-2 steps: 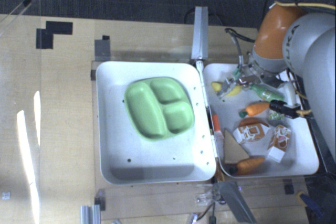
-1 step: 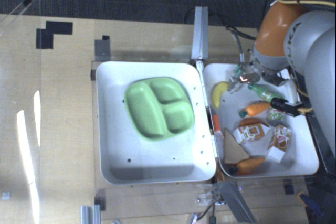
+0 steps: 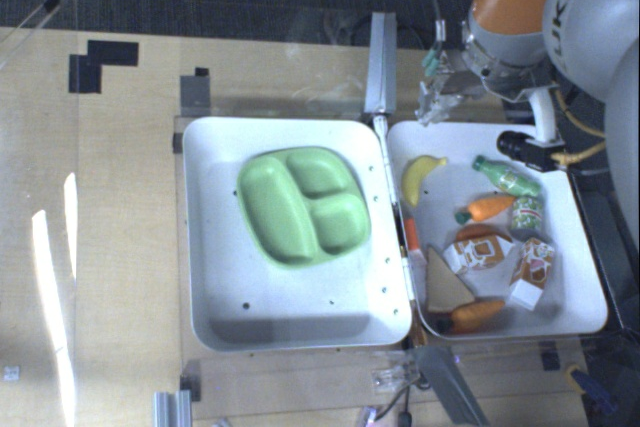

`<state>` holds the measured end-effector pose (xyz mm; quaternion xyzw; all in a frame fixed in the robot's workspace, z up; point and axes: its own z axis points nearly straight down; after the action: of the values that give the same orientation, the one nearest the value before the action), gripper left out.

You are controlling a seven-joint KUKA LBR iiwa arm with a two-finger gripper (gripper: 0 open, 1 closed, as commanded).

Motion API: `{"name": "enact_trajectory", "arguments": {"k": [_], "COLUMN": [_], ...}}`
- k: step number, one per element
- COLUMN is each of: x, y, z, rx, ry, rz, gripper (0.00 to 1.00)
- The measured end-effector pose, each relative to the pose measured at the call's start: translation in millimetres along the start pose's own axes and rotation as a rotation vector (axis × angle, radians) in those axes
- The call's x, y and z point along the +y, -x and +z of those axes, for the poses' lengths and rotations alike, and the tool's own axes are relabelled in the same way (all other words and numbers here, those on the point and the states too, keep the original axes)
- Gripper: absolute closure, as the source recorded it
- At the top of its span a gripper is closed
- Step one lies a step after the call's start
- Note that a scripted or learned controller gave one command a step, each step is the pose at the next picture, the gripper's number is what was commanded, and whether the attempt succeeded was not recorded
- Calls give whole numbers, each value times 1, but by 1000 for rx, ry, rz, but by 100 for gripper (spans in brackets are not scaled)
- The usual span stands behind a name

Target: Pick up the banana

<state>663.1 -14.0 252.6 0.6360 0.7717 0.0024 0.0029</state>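
Left bin [image 3: 200, 245]: green divided plate [image 3: 303, 205]. Right bin [image 3: 585, 285]: green bottle [image 3: 505, 177], two carrots [image 3: 490, 208] [image 3: 476, 314], two small cartons [image 3: 480, 253] [image 3: 531, 275].

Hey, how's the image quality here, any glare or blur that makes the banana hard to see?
Camera view: the banana is evenly lit and distinct against the right bin; bright reflection streaks fall on the bench far left; the gripper looks slightly soft.

The pale wooden bench [image 3: 110, 215] carries two shallow white bins touching side by side: the left bin [image 3: 215, 315] toward nine o'clock, the right bin [image 3: 585, 300] toward three o'clock.
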Motion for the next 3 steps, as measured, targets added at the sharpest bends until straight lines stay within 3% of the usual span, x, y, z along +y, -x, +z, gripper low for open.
{"name": "enact_trajectory", "arguments": {"k": [1, 2, 3], "x": [0, -44, -68], "y": [0, 3, 22], "z": [0, 70, 69], "rx": [0, 1, 1], "ry": [-1, -7, -5], "rz": [-1, 19, -3], "gripper": [0, 0, 0]}}
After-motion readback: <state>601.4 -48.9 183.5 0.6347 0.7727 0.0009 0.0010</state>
